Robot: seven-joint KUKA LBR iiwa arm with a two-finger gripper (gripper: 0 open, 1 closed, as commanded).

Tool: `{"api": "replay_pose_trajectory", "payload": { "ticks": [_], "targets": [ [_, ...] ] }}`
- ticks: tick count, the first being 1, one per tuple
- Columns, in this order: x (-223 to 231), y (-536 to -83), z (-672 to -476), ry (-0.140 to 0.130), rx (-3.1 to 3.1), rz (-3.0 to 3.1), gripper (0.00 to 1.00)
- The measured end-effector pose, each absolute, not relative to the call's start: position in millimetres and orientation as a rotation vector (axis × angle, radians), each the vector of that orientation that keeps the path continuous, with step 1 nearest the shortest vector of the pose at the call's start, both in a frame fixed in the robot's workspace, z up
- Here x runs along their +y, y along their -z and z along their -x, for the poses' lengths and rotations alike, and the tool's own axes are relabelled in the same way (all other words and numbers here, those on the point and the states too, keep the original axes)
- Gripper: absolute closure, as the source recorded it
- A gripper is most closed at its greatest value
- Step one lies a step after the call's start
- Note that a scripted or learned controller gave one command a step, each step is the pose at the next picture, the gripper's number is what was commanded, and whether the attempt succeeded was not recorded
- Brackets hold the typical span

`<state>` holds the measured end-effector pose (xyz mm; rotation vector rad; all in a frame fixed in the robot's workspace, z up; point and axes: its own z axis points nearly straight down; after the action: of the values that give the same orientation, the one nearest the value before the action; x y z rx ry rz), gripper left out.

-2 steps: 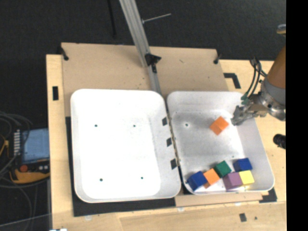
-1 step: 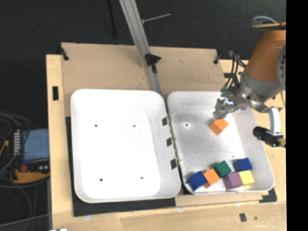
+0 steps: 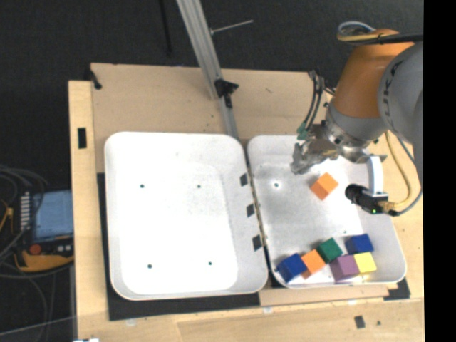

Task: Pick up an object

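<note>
Just jaws [image 3: 303, 164] beside orange cube [image 3: 324, 186]

One cube [image 3: 324, 186] lies behind six cubes [image 3: 328, 257] in the right bin [image 3: 281, 212].

— What carries everything here?

— A light wooden bench [image 3: 153, 98], filling the middle of the frame. Directly on it lie two shallow white bins, side by side and touching at the centre: the left bin [image 3: 117, 212] and the right bin [image 3: 274, 155].

— Is anything else on it?

— A slanted metal rail [image 3: 206, 52] meets the bench at the upper centre (just above the place where the bins meet), and a dark mat [image 3: 117, 311] shows under the left bin at the lower left.
</note>
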<state>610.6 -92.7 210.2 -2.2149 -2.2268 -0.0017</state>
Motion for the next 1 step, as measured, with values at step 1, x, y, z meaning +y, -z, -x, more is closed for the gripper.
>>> {"api": "replay_pose_trajectory", "payload": {
  "ticks": [1],
  "targets": [
    [-37.7, -215.5, -633.6, 0.005, -2.231, 2.213, 1.00]
  ]
}}
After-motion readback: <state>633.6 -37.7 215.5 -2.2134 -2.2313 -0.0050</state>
